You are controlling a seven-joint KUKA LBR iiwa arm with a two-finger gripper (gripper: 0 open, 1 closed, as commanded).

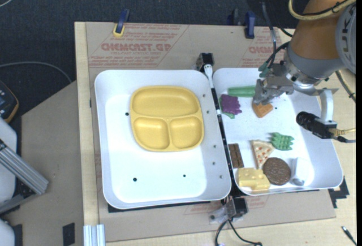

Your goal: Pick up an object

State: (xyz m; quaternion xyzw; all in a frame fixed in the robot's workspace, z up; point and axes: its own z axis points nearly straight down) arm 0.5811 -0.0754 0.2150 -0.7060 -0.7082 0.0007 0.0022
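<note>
I am lowering my fingers (264,98) in the right bin (322,168) onto an orange-brown toy food piece (263,109), which is lying just below the green pea pod (242,91); whether they are spread or pinching it, I cannot tell. By my judgement the next move is closing firmly, then lifting straight. The purple grapes (230,104) are crowding the pea pod's lower left; pizza slice (261,152) and cookie (277,171) are sitting well below.

White left bin (113,126) carries a yellow divided plate (167,116). White right bin (322,154) holds purple grapes (230,105), a green toy (281,141), a brown cookie (276,171) and yellow cheese (252,178).
</note>
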